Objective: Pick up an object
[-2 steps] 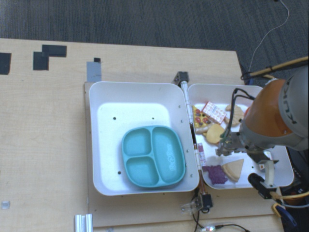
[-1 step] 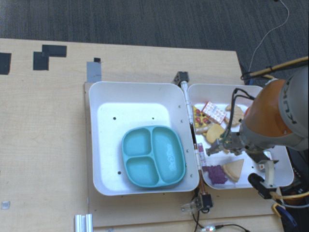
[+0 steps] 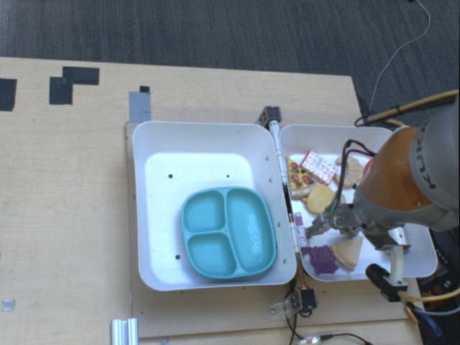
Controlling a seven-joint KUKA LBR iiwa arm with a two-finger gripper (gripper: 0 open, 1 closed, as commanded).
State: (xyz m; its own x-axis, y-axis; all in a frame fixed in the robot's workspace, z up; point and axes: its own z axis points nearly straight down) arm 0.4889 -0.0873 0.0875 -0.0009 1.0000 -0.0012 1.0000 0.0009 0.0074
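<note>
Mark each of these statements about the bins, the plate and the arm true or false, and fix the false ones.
1. The blue divided plate lies in the left bin. True.
2. The plate has two compartments. False: it has three.
3. The arm is over the right bin. True.
4. The purple object sits in the left bin. False: it lies in the right bin, near its front edge.
5. The right bin holds several small items. True.

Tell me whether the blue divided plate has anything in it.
Empty. The blue divided plate in the left bin shows three bare compartments.
</note>
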